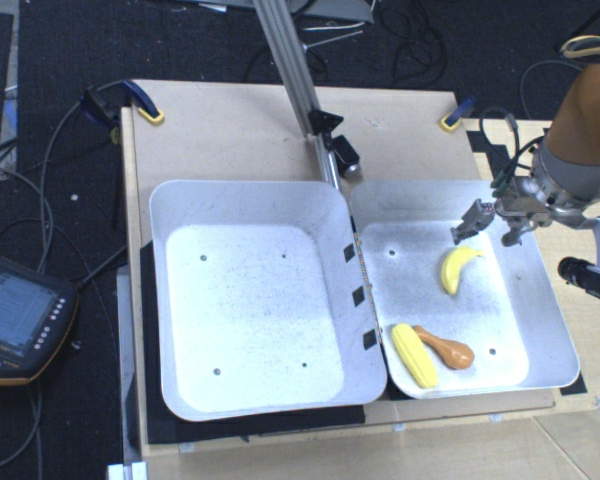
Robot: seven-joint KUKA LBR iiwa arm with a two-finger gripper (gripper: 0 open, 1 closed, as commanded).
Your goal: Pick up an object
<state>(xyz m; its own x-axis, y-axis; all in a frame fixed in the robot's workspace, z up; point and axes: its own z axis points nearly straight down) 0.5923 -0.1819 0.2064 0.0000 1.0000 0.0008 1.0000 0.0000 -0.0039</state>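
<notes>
While the gripper hangs over the right bin, its fingers are spread, gripping nothing.
Banana lies just below them; corn cob and orange drumstick-shaped toy touch near the front rim.

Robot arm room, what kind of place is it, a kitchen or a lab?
Most likely a robot lab or workshop. A grey robot arm reaches over two white bins on a bench, loose cables run across the dark floor, and a handheld control pendant lies there. The food looks like toys.
</notes>
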